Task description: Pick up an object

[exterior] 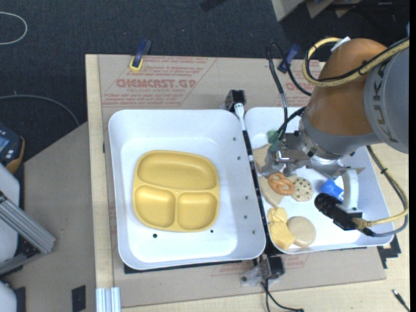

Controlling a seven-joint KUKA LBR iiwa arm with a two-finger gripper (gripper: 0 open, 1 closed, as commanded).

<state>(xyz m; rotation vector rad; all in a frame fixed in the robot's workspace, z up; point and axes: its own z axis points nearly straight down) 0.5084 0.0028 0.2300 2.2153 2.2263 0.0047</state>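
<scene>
Gripper low over pretzel in right bin; fingers hidden under wrist, state unreadable.

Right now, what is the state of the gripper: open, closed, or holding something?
Gripper: cannot be told; it hangs low in the right bin, above the pretzel.

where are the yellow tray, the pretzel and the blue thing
yellow tray (174,188), camera view, on the ridge where its three compartments meet
pretzel (281,183), camera view, on the middle of its twisted loops
blue thing (333,188), camera view, on its visible top face
</scene>
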